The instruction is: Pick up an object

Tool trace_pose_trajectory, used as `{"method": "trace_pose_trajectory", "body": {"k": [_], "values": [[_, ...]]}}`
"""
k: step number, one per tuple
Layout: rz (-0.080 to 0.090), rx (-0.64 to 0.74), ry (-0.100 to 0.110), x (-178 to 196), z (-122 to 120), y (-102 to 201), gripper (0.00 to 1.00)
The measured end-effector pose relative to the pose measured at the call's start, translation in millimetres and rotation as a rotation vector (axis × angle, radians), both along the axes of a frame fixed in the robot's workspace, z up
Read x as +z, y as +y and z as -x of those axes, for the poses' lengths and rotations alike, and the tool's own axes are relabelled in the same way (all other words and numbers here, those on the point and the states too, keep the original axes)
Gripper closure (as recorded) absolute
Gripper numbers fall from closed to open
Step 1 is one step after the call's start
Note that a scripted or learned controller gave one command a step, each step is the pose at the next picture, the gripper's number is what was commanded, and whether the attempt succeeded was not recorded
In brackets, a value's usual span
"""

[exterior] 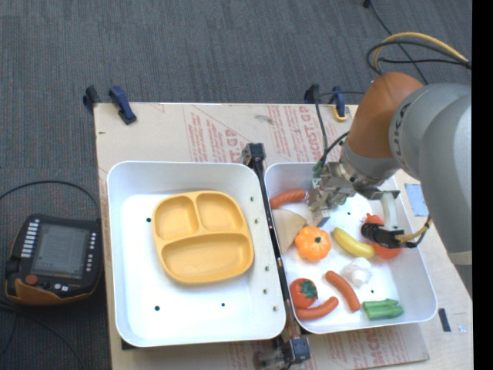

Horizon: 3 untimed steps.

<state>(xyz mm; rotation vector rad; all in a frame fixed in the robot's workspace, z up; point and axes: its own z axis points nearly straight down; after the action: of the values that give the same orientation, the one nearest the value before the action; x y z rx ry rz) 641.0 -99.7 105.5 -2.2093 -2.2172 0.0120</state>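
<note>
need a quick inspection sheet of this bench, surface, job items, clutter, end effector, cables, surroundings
surface: cardboard-topped bench bearing the left bin and the right bin.
job's things: right bin holds a small pumpkin, banana, tomato, three sausages, green piece, white piece, tan wedge.
clutter: yellow divided plate in the left bin.
end effector: low over the right bin's upper part, above the pumpkin; grip cannot be judged.
cables: yellow and black cables loop above the arm.
surroundings: grey carpet; pendant on the floor; blue clamps.

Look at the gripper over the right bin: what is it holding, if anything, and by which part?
It cannot be told. The gripper hangs above the right bin, near a sausage and the small pumpkin; nothing shows between its fingers.
</note>
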Motion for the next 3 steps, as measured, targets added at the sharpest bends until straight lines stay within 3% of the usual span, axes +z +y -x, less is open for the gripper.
{"method": "trace_pose_trajectory", "body": {"k": [1, 2, 3], "values": [[0.000, 0.000, 0.000, 0.0, 0.0, 0.0, 0.00], [0.007, -0.003, -0.021, -11.7, 5.0, 9.7, 0.00], [0.004, -0.004, -0.016, -4.1, 6.4, 10.7, 1.00]]}}
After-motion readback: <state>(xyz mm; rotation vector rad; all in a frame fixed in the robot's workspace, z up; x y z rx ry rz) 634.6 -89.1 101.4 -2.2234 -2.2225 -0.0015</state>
